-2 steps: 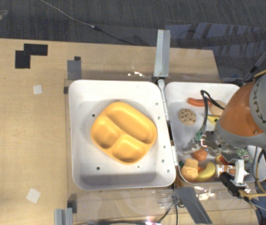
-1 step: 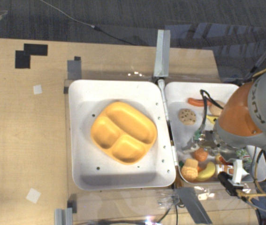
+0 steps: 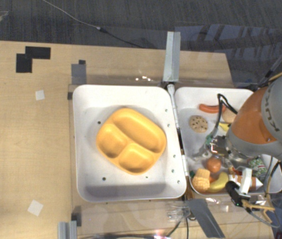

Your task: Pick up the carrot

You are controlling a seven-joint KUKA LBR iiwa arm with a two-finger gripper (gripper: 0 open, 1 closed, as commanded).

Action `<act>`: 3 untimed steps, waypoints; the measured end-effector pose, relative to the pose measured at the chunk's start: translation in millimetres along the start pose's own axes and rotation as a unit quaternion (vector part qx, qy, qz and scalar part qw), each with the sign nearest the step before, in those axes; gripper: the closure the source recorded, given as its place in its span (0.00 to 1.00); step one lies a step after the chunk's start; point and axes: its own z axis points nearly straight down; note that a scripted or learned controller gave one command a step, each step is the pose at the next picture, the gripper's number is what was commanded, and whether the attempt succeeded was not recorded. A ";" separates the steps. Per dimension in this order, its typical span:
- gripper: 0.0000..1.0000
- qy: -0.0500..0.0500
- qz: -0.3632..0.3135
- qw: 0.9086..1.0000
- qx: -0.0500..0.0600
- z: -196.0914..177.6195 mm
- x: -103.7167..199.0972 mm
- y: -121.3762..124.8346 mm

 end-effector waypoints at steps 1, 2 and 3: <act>0.00 -0.001 -0.124 0.992 -0.002 -0.4 -2.3 1.6; 0.00 0.000 0.260 0.966 -0.001 0.2 -4.7 1.9; 0.00 -0.003 0.234 0.972 -0.002 0.3 -1.1 0.5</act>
